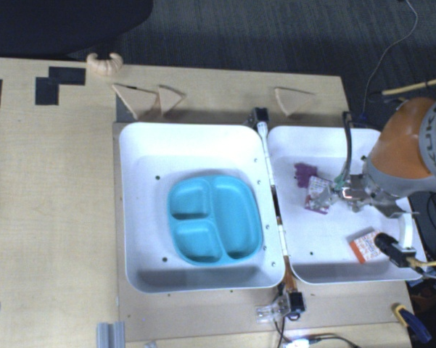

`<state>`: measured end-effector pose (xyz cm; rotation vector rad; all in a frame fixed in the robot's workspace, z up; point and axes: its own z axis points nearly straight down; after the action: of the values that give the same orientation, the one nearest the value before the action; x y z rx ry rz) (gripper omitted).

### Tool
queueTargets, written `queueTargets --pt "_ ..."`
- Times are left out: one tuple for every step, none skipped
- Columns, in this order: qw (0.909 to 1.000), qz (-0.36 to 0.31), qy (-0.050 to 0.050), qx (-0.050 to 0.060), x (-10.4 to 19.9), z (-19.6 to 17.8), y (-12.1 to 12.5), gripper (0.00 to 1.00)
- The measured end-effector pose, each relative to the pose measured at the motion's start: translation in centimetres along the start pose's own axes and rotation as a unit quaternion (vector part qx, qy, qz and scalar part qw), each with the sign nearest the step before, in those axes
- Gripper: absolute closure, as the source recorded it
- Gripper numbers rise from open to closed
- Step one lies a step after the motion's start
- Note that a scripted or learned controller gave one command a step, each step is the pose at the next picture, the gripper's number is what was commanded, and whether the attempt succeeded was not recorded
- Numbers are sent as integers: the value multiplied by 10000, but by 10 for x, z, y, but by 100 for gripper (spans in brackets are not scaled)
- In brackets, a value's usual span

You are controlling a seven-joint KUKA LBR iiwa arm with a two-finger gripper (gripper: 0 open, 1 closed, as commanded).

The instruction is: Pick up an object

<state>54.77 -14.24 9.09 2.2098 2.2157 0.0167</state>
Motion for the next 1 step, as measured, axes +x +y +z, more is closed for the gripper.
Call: queueTargets --pt "10000 -8 0 -50 1 -13 4 100"
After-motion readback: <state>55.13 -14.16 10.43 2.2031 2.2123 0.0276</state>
